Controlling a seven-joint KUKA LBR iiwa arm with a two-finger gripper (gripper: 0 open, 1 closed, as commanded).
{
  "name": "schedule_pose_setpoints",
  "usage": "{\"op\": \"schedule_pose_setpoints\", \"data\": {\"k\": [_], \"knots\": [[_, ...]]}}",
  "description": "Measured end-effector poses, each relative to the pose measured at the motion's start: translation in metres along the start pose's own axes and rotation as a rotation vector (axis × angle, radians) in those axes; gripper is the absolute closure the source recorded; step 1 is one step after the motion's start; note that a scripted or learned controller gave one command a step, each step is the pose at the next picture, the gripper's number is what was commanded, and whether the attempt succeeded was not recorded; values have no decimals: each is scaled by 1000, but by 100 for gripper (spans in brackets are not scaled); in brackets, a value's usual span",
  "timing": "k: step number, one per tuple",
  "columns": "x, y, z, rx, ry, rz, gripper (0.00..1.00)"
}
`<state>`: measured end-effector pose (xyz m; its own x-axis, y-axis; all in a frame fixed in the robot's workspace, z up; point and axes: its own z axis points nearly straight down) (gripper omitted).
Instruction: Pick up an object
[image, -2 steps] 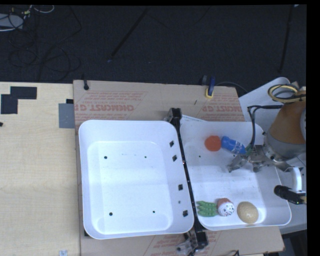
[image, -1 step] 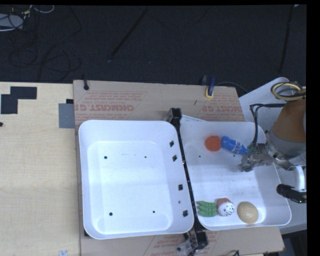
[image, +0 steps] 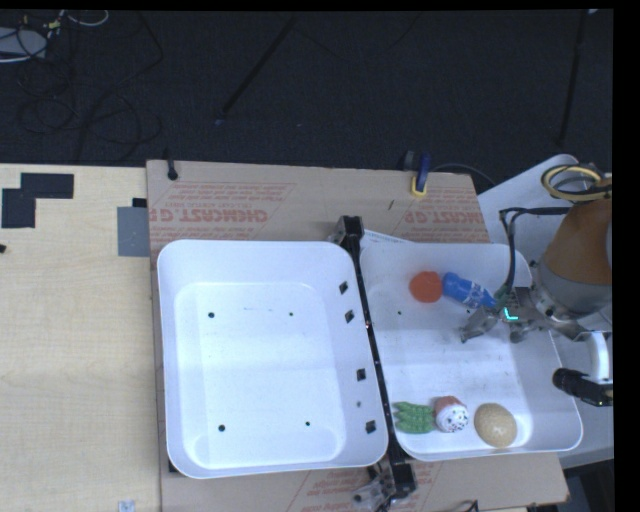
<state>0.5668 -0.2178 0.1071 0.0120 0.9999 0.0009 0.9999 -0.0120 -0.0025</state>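
1. Camera view: the gripper (image: 482, 325) hangs low in the right bin (image: 530, 395), by its far right part. The blue object (image: 466, 289) lies just up and left of the tips, its long axis slanting from upper left to lower right; an orange ball (image: 426, 286) sits touching or just beside its left end. Whether the pincer is released or clenched I cannot tell
2. Readable writing: mirrored red "CHEMCAST GP" print on the cardboard sheet (image: 250, 205) under the bins
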Motion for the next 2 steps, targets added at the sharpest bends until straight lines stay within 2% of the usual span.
{"op": "schedule_pose_setpoints", "data": {"k": [2], "knots": [[0, 0, 0, 0, 0, 0, 0]]}}
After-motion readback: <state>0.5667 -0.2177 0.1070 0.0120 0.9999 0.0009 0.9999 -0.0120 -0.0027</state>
